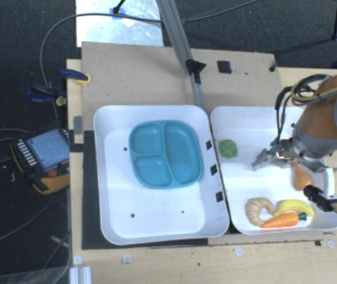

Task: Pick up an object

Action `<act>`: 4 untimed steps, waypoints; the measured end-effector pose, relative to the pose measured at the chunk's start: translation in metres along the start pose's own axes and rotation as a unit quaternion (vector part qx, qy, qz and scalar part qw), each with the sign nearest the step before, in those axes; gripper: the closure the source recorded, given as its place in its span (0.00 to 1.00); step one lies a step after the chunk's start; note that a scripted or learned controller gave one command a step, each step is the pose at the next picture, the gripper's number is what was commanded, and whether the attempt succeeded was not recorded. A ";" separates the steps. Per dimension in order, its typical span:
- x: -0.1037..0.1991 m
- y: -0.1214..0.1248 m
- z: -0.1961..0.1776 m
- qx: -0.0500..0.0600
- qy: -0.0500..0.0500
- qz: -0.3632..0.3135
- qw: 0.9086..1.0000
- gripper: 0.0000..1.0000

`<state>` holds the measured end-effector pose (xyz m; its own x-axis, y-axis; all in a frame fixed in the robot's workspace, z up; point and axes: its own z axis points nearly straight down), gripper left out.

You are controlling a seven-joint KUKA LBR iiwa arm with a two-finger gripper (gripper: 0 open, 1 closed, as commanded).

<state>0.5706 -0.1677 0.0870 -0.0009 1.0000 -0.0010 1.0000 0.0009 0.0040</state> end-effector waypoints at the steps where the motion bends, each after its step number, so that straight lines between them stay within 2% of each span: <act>1: 0.000 0.002 -0.013 -0.004 -0.001 0.000 1.000 1.00; 3: -0.002 0.011 -0.101 -0.001 0.000 -0.002 1.000 1.00; 4: -0.002 0.013 -0.131 -0.001 0.000 -0.002 1.000 1.00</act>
<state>0.5832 -0.1697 0.2176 -0.0057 1.0000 -0.0011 1.0000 0.0057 0.0053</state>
